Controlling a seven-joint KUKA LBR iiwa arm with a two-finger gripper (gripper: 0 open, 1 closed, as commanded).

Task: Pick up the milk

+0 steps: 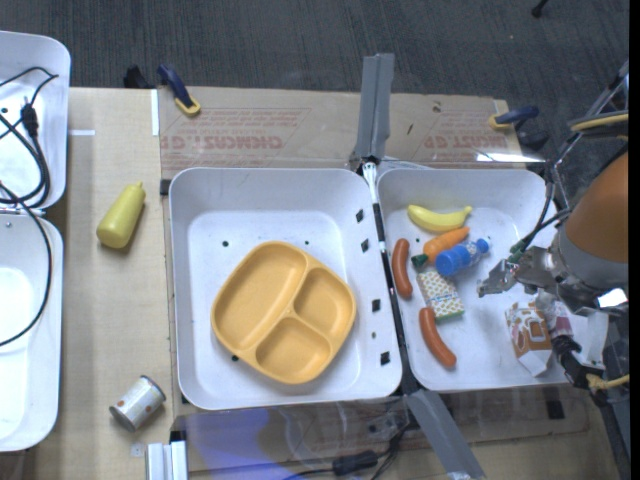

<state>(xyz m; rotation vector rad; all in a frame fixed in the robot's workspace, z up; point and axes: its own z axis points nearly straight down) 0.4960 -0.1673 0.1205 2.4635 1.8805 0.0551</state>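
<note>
A small white carton with green trim, the milk [440,296], lies in the right bin [480,183] between two red sausages. My gripper [503,273] hovers over the right part of that bin, a short way right of the carton and not touching it. Its fingers [492,287] stand open with nothing between them. A white and orange packet [528,333] lies just below and to the right of the gripper, partly under the arm.
Also in the right bin are a banana [439,216], a carrot [446,240], a blue bottle [460,258] and two sausages [402,267] [437,337]. The left bin [200,198] holds a yellow divided plate [284,311]. A mustard bottle [121,216] and a can [137,401] lie on the bench at left.
</note>
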